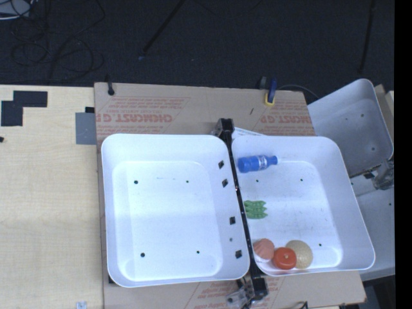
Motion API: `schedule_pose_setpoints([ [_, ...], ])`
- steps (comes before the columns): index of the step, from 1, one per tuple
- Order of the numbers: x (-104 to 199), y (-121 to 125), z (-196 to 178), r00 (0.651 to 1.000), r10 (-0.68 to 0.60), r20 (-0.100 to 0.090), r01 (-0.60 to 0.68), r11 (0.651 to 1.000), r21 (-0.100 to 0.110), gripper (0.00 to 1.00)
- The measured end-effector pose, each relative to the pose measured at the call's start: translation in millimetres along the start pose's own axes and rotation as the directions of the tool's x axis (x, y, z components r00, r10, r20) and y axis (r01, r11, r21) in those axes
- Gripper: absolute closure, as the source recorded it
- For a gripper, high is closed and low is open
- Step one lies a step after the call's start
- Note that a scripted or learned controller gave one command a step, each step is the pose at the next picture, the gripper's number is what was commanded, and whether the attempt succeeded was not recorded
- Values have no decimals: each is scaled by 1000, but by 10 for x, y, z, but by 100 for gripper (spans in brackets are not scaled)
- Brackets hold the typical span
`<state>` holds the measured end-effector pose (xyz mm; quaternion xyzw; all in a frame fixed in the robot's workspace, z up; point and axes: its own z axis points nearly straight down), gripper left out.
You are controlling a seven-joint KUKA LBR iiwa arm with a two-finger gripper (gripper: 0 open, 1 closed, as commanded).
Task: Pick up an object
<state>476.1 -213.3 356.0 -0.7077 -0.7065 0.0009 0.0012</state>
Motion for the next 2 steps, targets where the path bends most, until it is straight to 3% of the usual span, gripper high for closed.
schedule_pose_setpoints([
  [1, 2, 2, 59, 1000, 0, 0, 0, 1000, -1, 100],
  [2, -6, -1, -292, 1000, -3, 2, 3, 1000, -5, 100],
])
